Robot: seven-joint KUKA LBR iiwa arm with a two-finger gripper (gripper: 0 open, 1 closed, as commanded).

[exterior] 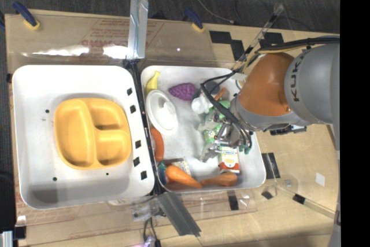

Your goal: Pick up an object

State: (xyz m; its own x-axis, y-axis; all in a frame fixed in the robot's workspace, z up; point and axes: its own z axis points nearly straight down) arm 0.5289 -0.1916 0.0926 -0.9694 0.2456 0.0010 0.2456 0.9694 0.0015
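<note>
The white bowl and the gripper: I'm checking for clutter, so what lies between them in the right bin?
In the camera view, bare white bin floor lies between the white bowl and the gripper, with the purple item just above that stretch.

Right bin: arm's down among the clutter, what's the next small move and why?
Probably a short straight lift to check the grasp. The hand sits low in the right bin, crowded by a small carton, carrots and a white bowl. Whether anything sits between its fingers can't be made out, so raising it would settle that without disturbing neighbours.
</note>
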